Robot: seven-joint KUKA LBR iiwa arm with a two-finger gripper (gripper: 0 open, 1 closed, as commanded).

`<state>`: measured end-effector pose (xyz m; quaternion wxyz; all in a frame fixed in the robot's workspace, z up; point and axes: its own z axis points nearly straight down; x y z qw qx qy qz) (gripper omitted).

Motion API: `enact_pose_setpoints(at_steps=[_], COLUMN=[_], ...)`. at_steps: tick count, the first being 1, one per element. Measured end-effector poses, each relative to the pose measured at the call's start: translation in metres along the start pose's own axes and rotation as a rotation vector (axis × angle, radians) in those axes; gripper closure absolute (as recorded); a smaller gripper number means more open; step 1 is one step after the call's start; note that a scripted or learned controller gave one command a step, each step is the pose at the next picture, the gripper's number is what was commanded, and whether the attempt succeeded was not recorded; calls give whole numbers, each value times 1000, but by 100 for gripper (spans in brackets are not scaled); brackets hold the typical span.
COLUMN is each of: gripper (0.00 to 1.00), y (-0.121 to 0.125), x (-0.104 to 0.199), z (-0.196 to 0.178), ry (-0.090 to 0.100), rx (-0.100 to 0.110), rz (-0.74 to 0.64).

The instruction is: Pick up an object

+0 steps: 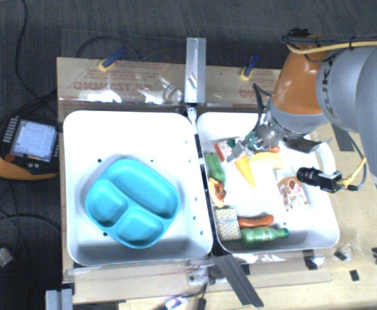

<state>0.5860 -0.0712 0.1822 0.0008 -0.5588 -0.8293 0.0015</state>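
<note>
Green bottle is lying along the front wall of the right bin, nearest the camera, with a reddish sausage-shaped piece just behind it and a patterned square packet touching its left end. Gripper is hanging low over the rear part of that bin, close above an orange carrot-shaped item and a red-and-white item. How far the fingers are parted cannot be told, as the wrist and cabling are covering them; nothing is seen held between them.

Judgement: the arm is descending for, or lining up on, one of the items under the gripper, most likely the carrot-shaped one. For a sound pick, the fingers should be straddling its narrow width, not its length, and should be kept off the red-and-white neighbour and the green piece beside the dividing wall. Crowding here is raising the risk of a nudge or a double grab.

Left bin is carrying a blue divided tray, well apart from the work
</note>
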Motion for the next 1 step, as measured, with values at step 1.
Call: enact_pose_setpoints(at_steps=[1], gripper=[100], y=[-48], x=[9], z=[-1], ry=[-2], rx=[-1], rz=[12])
